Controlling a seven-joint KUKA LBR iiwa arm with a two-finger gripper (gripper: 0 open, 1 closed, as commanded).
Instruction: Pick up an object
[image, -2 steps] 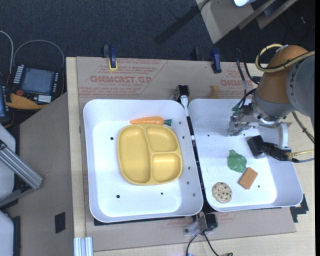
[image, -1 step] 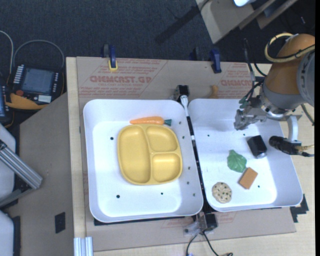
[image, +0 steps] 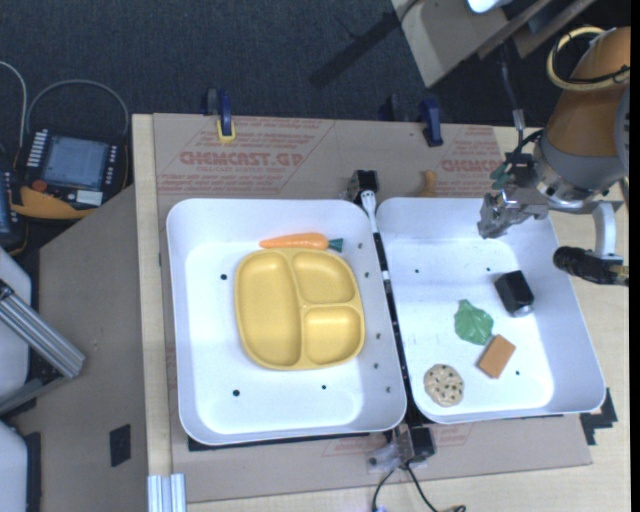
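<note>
The right bin (image: 420, 240) holds a black block (image: 514, 292), a green leafy piece (image: 473, 323), an orange-brown wedge (image: 496, 356) and a round speckled cookie (image: 443, 384). My gripper (image: 494, 216) hangs over the bin's far right part, above and a little left of the black block, with nothing seen between its fingers. The left bin (image: 200, 300) carries a yellow divided plate (image: 298, 306) with an orange carrot (image: 295, 241) lying just beyond it.
The grey arm with its orange band (image: 588, 110) comes in from the upper right. A black cylinder (image: 588, 264) sticks out past the right bin's right rim. Clamps (image: 226, 118) sit on the bench's far edge. A pendant (image: 70, 165) lies far left.
</note>
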